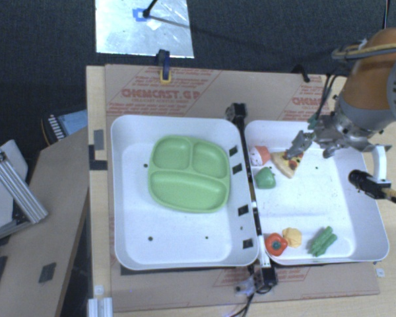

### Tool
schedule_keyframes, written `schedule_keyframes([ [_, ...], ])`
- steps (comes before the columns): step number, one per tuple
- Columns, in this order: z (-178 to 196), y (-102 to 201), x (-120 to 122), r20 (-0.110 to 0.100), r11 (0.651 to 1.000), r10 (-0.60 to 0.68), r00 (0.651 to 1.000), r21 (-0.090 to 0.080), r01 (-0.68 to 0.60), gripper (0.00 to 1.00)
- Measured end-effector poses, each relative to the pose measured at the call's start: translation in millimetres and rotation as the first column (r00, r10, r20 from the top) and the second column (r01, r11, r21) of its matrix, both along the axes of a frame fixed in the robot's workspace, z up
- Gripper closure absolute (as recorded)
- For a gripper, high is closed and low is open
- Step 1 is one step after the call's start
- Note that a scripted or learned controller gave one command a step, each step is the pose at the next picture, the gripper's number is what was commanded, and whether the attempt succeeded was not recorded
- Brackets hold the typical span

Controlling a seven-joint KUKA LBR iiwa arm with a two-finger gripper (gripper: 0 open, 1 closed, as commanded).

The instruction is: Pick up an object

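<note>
At the right edge, the arm [373, 84] is cut off by the frame, so just its orange band, grey wrist and gripper [294, 154] can be seen. Whether the gripper is open or shut cannot be told, since its tip is small and blurred and merges with the yellow wedge [287, 167] just below it; contact between them cannot be made out either. That wedge lies in the upper left part of the right bin [366, 243]. Beside it to the left, close to the divider, sits a small white and orange toy [257, 155], its shape hard to read. A green lump [265, 179] lies just below these two. Along the near side of the same bin rest a red tomato [276, 244], a small yellow piece [292, 236] touching or nearly touching it, and green beans [322, 241] a little farther right. The left bin [129, 243] holds a green tray [188, 174] with three compartments, lying flat near the middle. Both bins sit side by side on a brown board [204, 91] on the surface.
</note>
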State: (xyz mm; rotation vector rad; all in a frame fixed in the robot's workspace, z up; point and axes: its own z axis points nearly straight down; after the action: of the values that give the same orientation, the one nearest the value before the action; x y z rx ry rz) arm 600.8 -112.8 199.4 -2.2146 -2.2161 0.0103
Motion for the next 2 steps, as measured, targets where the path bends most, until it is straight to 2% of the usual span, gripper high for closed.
schedule_keyframes([
  [1, 7, 0, 3, 0.012, 1.0, 0.002, 1.0, -0.001, -0.002, 0.0],
  [2, -49, -9, 2, 0.008, 1.0, 0.0, 1.0, -0.002, 0.0, 0.0],
])
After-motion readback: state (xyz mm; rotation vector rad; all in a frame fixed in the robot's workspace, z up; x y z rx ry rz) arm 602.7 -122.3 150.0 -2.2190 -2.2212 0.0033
